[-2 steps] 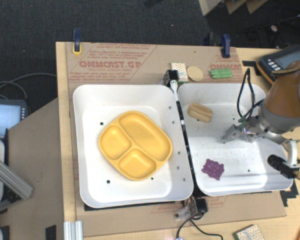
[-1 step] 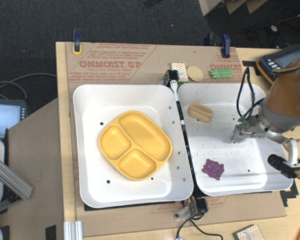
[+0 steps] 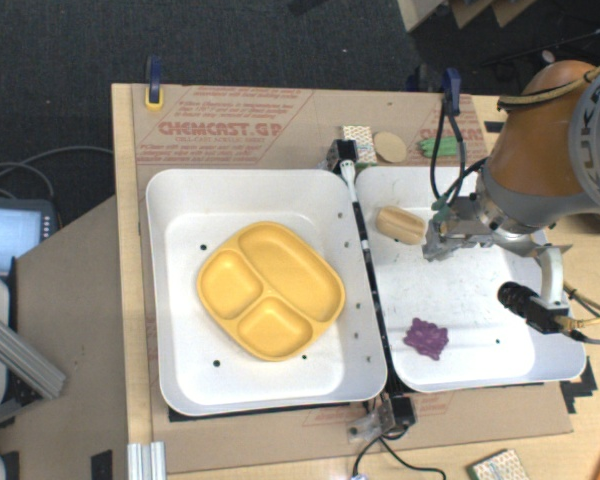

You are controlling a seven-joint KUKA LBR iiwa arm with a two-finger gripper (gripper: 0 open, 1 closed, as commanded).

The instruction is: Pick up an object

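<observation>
The tan, rounded cylindrical block lies in the right bin, near that bin's far left corner. The end effector sits just beside the block; its grip state cannot be determined. A purple lumpy object lies near the right bin's front edge. The left bin contains a yellow three-compartment tray.

The arm runs off the right edge and hides the right bin's far right corner. Its gripper is too blurred to read. A green thing behind its cables is perhaps a clip.
</observation>
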